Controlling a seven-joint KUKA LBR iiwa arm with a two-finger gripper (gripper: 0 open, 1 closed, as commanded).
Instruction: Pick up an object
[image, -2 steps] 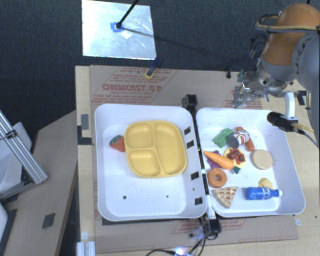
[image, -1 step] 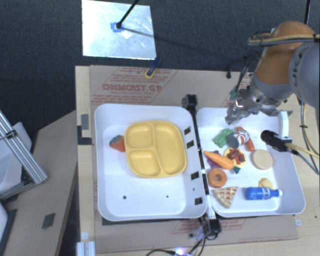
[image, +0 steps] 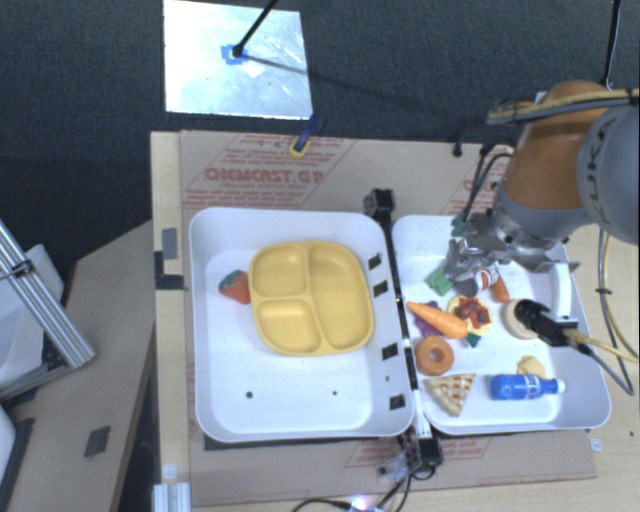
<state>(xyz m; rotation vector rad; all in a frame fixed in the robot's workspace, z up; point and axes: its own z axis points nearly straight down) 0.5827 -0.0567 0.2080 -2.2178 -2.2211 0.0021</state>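
Counter topped with cardboard, two white bins set on it. Left bin: yellow divided tray, hard glossy plastic, too broad to be gripped. Right bin: small toy food judged light and rigid. Carrot near that bin's left wall, tapered, best taken across its middle. Blue bottle by the near edge, round, likely slippery. Gripper is lowered at the far edge; its opening cannot be told.

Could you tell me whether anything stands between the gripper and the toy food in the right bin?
Nothing visible does. The gripper is already low over the back of the right bin, directly above the crowded toys. The green piece, carrot and pizza-like disc lie just beneath and beside it.
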